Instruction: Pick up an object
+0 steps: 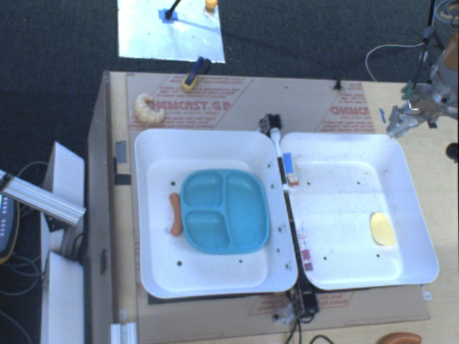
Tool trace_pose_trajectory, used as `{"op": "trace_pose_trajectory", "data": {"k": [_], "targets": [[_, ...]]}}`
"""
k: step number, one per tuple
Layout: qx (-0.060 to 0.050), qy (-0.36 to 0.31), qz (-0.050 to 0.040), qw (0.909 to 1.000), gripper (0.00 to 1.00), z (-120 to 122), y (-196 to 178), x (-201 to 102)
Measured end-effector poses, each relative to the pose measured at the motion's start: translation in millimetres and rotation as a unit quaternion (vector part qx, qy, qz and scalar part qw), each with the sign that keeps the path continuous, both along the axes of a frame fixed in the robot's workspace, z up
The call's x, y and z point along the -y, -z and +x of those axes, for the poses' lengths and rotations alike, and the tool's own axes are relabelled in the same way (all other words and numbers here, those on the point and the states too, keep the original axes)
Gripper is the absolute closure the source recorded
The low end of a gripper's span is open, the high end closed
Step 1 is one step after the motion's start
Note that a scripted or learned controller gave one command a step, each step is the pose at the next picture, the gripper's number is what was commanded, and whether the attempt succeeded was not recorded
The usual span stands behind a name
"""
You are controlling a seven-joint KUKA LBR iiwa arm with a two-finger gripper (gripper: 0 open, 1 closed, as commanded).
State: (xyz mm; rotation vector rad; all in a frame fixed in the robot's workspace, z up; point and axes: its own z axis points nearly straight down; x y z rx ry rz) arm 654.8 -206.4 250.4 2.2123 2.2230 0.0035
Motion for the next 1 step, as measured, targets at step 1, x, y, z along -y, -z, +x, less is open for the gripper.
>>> {"op": "trace_pose_trajectory", "data": {"k": [1], "targets": [[-0.001,-0.001,0.001,1.0,1.0,-7.1,5.3,-62.0]]}}
